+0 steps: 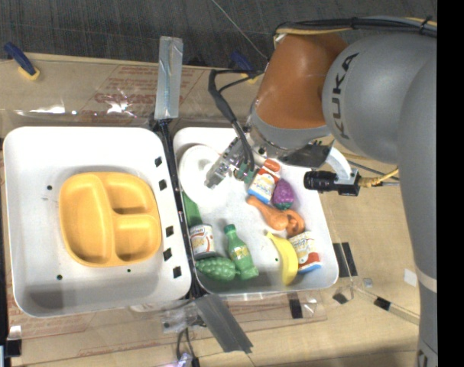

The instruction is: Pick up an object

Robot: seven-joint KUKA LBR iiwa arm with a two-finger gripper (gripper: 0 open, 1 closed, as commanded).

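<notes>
A grey KUKA arm (384, 82) with an orange band (300, 79) reaches into the right bin (187, 147) on the bench, its gripper (225, 167) hanging low over the bin's bare upper-left floor; whether the claw stands wide or narrow cannot be told from this slanted view, and nothing shows between its tips. The toys lie apart from the gripper, toward the bin's lower and right parts: a small jar (264, 180) just right of the gripper, a purple toy (283, 194) beside the jar, an orange carrot-like piece (277, 215) below them, a yellow banana (285, 257) and a can (306, 252) at the lower right corner. A green bottle (239, 252), a second can (202, 241) and a dark green knobbly toy (216, 268) sit along the lower left (near the divider). The left bin (33, 159) holds a yellow divided tray (109, 219).
</notes>
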